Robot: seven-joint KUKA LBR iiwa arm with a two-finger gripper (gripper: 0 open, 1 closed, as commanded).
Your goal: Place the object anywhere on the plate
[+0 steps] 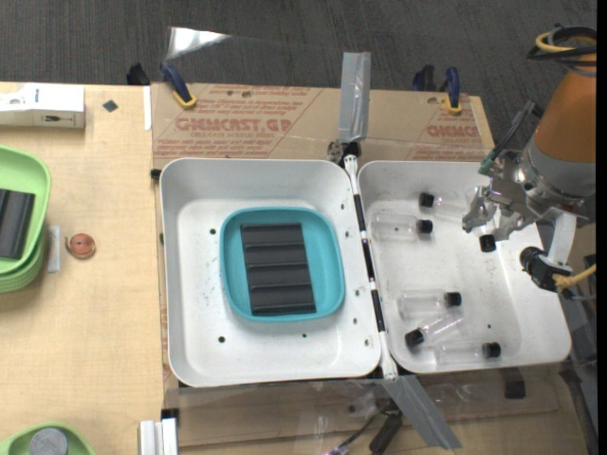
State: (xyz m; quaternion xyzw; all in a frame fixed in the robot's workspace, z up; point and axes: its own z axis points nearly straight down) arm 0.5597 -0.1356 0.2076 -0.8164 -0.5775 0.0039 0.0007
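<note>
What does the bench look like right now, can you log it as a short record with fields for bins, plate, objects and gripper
left bin: holds a teal plate with a dark ridged insert
right bin: several clear vials with black caps, scattered
gripper: above the right bin's upper right part, a black cap just beneath it
grip state: cannot tell
plate contents: no vial on it yet

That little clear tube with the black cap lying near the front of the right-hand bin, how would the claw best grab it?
The clear tube lies flat, slanting, with its black cap at the lower left end. I would come straight down from above and close the gripper across the middle of its narrow body, fingers either side of its long axis. Other tubes lie close by, so a steep approach seems safer.
</note>
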